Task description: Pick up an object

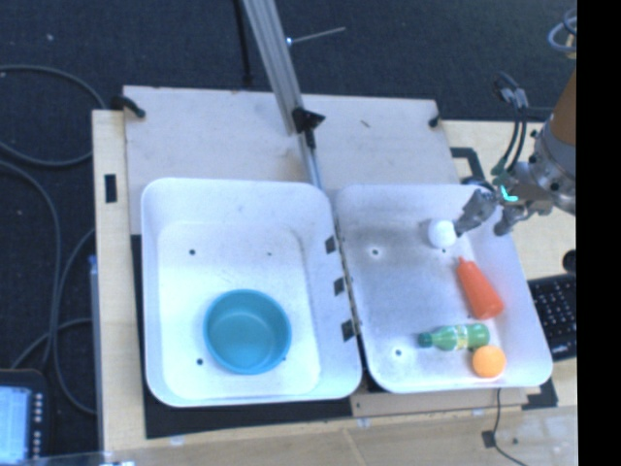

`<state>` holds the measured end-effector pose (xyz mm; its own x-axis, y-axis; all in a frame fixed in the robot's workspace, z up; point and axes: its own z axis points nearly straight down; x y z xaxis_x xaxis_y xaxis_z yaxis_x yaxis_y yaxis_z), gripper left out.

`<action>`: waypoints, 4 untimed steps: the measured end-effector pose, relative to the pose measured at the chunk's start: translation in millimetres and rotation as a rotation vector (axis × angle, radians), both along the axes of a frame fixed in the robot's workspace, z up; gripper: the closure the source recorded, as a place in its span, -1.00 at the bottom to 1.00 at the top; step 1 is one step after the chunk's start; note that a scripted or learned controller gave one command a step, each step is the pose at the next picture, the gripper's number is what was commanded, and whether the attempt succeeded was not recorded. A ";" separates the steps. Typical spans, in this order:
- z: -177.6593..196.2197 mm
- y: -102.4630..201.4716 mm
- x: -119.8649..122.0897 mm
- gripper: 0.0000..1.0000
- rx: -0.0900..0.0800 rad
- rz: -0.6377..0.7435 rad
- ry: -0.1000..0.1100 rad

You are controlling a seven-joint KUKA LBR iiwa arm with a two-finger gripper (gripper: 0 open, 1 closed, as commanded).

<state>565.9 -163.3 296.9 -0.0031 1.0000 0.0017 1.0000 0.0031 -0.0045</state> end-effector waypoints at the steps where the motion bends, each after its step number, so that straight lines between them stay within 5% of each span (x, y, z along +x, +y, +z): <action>1: 2.9 -0.1 0.8 -1.00 -0.001 0.000 -0.006; 4: -177.3 10.2 7.4 -1.00 -0.003 -0.007 0.001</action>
<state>573.3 -153.2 119.7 0.0037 1.0000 -0.0017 1.0000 -0.0037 -0.0057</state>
